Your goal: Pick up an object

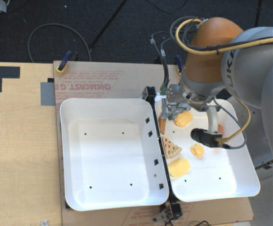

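While the claw [174, 111] hangs low over the right bin [240, 182], its spread beyond our telling, we note the yellow corn piece [184, 119] just beside it at four o'clock, long axis running ten to four.

A pale wooden bench [18, 145] carries a cardboard sheet [103, 81] printed with red lettering. On the sheet sit two white bins: the left bin [70, 192] and, touching its right rim, the right bin [240, 182]. Left of the sheet lie dark patches [2, 76].
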Robot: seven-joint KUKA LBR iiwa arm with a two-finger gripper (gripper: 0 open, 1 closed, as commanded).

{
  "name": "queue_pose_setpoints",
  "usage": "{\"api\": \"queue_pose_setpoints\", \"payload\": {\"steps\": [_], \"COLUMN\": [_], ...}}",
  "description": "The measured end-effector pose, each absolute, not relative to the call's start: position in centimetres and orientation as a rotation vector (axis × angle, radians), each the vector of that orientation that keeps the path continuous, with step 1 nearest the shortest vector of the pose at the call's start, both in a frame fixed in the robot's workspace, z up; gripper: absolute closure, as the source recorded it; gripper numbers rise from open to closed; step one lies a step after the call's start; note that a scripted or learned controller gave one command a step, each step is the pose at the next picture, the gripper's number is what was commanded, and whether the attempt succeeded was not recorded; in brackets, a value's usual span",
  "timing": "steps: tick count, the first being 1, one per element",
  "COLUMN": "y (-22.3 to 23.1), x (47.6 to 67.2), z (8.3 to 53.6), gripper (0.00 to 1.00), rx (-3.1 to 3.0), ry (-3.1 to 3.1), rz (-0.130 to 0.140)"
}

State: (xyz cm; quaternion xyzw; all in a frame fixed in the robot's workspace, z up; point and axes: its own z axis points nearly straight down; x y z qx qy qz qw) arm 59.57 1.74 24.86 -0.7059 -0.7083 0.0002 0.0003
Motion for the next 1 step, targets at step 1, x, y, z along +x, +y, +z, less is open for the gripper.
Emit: {"api": "queue_pose_setpoints", "payload": {"steps": [1], "y": [6.97], "x": [58.95], "z": [24.90], "gripper": [1.00], "rx": [-2.216], "ry": [-2.225], "rz": [0.000]}}
